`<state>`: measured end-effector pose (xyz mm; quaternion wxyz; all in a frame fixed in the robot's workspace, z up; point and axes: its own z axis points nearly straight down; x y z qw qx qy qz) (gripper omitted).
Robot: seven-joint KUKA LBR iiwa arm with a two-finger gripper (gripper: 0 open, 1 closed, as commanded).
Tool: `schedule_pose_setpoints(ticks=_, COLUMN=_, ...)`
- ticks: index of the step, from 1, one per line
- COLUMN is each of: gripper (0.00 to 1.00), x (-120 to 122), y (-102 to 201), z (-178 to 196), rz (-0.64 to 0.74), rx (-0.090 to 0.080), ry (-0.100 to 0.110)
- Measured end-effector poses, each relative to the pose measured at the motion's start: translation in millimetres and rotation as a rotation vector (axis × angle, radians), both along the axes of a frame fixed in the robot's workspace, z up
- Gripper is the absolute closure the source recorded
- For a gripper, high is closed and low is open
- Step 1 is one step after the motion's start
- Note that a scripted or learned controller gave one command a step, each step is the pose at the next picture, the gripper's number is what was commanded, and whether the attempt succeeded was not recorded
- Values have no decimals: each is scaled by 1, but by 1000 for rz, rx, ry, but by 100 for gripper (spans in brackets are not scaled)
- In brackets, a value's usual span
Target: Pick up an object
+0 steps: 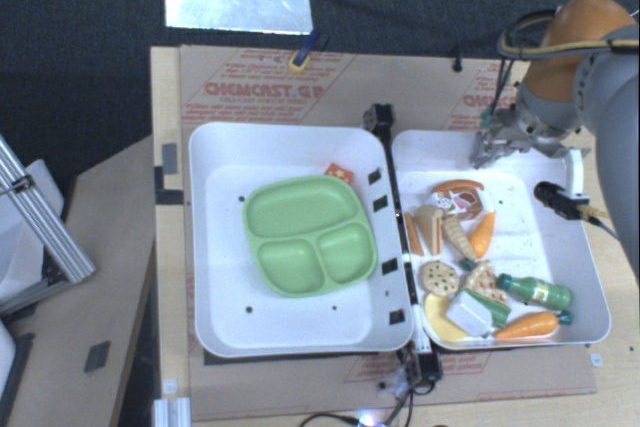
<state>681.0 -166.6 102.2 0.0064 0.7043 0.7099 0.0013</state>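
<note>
- Here, the gripper [487, 150] hangs over the far edge of the right bin [590, 260], near its back wall; whether the tool is spread or pressed together cannot be told from this slanted overhead view, and nothing is seen in its grasp.
- The pickable things lie heaped in the near half of that bin: a green bottle [535, 291], a large carrot [525, 325] by the front rim, a smaller carrot [483, 234], a round cookie [438, 277] and a sausage-like piece [457, 186] closest to the tool.
- All look like toy food, so probably light, stiff and smooth; slipping seems a likelier trouble than breakage.
- The bottle would best be taken across its body, the carrots across their thick ends; the flat cookie offers little to pinch.
- The left bin [215, 215] holds a green divided tray [305, 235], with a small orange-red block [339, 174] just beside its far corner.
</note>
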Motion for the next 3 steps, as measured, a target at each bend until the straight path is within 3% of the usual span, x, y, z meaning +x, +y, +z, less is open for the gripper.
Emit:
schedule_pose_setpoints(ticks=2, gripper=100, x=11, y=0, z=111, rz=-1, rx=5, ry=1)
schedule_pose_setpoints(ticks=3, gripper=100, x=13, y=0, z=124, rz=-1, rx=6, ry=6)
